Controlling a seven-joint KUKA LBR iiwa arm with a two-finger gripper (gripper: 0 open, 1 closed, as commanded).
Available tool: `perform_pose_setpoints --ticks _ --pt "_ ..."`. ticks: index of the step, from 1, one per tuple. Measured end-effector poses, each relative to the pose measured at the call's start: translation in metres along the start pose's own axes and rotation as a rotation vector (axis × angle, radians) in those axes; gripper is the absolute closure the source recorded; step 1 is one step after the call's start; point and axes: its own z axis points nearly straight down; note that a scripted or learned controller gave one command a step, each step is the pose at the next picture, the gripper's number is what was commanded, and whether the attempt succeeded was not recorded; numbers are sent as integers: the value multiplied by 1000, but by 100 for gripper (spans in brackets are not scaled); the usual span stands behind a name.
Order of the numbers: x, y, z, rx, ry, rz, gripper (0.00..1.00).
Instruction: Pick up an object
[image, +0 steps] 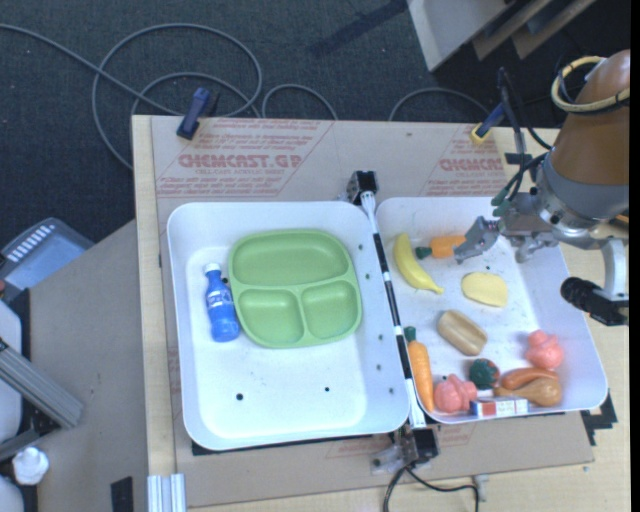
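My gripper (503, 243) hangs over the back of the right bin (580, 320) with its two fingers spread open and nothing between them. Its left finger (476, 240) is just right of a small orange piece (446, 245). A yellow banana (414, 264) lies at the bin's back left. A pale yellow lump (485, 290) sits just in front of the gripper. Further forward are a tan roll (462, 332), a carrot (420, 372), a dark green ball (484, 373), a pink figure (544, 350), a brown drumstick (530, 381), a pink toy (452, 394) and a red-and-white tube (497, 407).
The left bin (200, 380) holds a green divided plate (295, 288) and a blue bottle (220, 303) lying beside it. A black divider rail (385, 290) runs between the bins. Cables and clamps lie beyond the bench's back edge.
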Motion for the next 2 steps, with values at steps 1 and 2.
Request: perform_pose_setpoints --ticks 1,2 --pt "-30 -79 93 1 -1 1 0" --pt "4 -73 136 0 0 0 0"
